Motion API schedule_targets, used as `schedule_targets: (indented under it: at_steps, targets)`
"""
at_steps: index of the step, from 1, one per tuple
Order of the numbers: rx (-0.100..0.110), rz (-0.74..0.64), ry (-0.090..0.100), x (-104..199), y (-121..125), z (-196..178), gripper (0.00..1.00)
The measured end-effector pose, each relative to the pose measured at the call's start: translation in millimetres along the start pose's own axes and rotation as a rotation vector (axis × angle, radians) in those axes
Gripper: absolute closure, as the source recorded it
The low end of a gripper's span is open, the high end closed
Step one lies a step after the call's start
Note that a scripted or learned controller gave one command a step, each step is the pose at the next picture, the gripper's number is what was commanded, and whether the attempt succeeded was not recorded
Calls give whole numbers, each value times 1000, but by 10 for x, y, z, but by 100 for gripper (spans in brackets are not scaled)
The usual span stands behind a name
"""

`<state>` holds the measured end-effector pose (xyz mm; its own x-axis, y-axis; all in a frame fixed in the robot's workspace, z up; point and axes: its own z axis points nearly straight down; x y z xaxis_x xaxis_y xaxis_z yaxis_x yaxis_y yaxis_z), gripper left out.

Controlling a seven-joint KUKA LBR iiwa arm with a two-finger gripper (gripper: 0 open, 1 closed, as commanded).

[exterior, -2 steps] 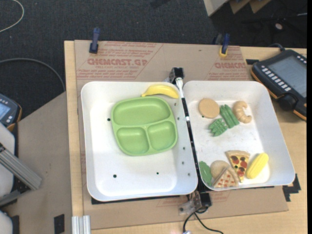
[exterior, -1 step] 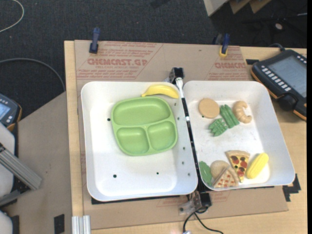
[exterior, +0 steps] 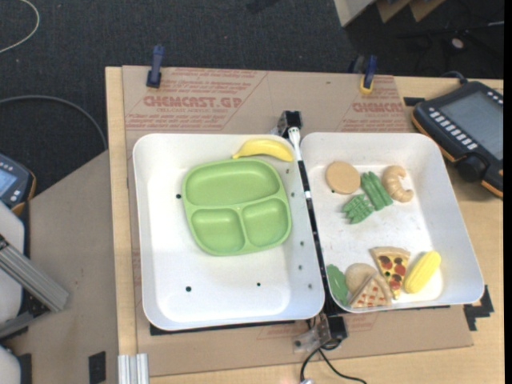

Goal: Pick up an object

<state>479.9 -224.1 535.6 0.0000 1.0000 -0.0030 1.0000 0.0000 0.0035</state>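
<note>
A green divided plate [exterior: 236, 206] lies in the left white bin [exterior: 160, 214], with a yellow banana [exterior: 264, 149] just behind it at the bin's far edge. In the right white bin [exterior: 448, 206] lie a round tan cookie [exterior: 343, 178], green beans [exterior: 368, 197] and a croissant [exterior: 397, 182] toward the back. Near the front sit a pizza slice [exterior: 392, 267], a yellow corn cob [exterior: 422, 271], a second pizza slice [exterior: 370, 295], a green leaf [exterior: 338, 282] and a tan piece [exterior: 359, 277].
Both bins rest on a cardboard sheet [exterior: 200, 94] held by a blue clamp [exterior: 154, 65] and another clamp [exterior: 368, 73]. A black handheld pendant [exterior: 468, 130] lies at the right. Cables run at the front [exterior: 320, 350].
</note>
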Motion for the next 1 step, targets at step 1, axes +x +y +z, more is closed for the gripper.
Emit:
schedule_targets:
  at_steps: [1]
  targets:
    - [0, 0, 0, 0, -4, -1, 100]
